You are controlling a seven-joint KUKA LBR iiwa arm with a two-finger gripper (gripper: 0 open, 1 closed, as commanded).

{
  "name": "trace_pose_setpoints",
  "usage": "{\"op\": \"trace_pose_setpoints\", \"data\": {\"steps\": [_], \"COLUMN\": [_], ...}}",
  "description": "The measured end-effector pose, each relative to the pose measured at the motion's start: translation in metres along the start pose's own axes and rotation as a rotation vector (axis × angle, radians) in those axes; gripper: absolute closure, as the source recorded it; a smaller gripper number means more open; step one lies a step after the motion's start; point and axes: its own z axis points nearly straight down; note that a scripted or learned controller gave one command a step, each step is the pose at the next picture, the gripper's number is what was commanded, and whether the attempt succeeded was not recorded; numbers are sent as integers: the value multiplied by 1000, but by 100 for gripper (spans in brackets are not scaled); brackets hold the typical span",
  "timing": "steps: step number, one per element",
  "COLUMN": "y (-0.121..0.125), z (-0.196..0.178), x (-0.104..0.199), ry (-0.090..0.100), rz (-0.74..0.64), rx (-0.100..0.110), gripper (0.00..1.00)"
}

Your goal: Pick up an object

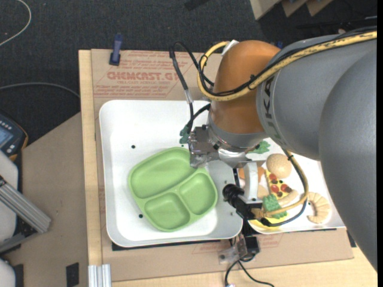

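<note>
Dark carpeted floor [90, 17] surrounds the desk [96, 130], whose top is a brown sheet printed with red lettering; a blue clip [116, 49] sits at its far left corner. Two shallow white bins stand side by side on it. Left bin [116, 136] holds one item: a green divided plate [173, 189] with three compartments, lying flat in the near half of the bin, tilted diagonally to the bin walls. Right bin [335, 223] is largely covered by the arm [323, 106]; near its front left corner there is a cluster of small toy food pieces: one pizza slice [280, 188], one round beige piece [278, 165] just behind it, one green piece [272, 203] in front, one croissant-like piece [317, 208] off to the right. Further pieces may be hidden under the arm; count not certain. The gripper [196, 154] hangs below the orange band [242, 94], over the left bin's right side, at the far edge of the green plate. Whether it touches the plate cannot be resolved. State of the jaws: cannot tell, the wrist body hides them. Nothing visibly held. Black and yellow cables [203, 70] loop around the wrist.
</note>
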Motion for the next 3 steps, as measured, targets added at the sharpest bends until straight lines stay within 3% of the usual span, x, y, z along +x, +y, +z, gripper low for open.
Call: {"op": "trace_pose_setpoints", "data": {"steps": [1,2,3], "y": [-24,-15,-27], "z": [-171,-129,-28], "x": [-17,-117,-104], "ry": [7,-1,0], "rz": [-4,8,-1], "rx": [-16,7,13], "gripper": [100,100,100]}}
